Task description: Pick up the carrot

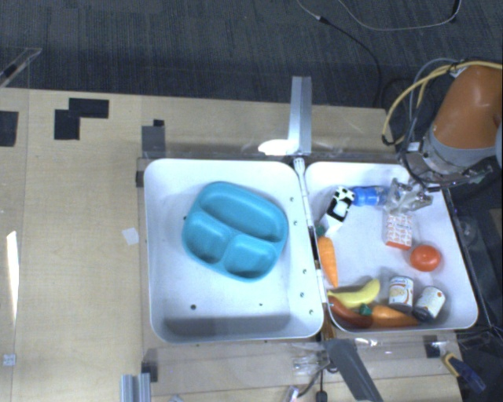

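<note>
Carrot (328, 261) lies vs right bin's (460, 259) left wall. Prob light, stiff, smooth plastic; grip across thick mid. End effector (409, 196) near back, open/closed: can't tell.

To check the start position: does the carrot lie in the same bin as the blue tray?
No, the carrot lies in the right bin, against its left wall, while the blue tray sits in the left bin.

My worktop (71, 259) is light tan wood with a few black blocks (78, 116) marked near its far left edge. Behind it lies a dark grey floor (157, 39), and a thin black cable (377, 20) curls across it. A bright spot of light (273, 146) shines beside a grey metal post (301, 114).
</note>
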You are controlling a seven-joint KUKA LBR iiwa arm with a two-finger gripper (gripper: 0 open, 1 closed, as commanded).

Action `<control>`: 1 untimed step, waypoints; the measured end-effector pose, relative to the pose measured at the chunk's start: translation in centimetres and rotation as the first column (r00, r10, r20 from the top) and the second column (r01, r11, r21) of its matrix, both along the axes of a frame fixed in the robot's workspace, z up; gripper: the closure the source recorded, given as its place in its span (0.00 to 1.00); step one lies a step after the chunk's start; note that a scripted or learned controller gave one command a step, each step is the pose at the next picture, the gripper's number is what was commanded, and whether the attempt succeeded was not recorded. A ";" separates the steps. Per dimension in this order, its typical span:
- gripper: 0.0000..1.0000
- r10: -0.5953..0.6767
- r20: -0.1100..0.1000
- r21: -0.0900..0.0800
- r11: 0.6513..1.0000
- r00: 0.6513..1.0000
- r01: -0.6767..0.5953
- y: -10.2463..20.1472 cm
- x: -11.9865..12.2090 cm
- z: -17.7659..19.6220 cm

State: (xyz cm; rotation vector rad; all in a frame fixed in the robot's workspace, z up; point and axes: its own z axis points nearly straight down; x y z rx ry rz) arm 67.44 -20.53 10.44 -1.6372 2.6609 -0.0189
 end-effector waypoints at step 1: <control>1.00 0.479 0.007 -0.021 0.878 0.878 -0.479 1.5 -1.3 -0.2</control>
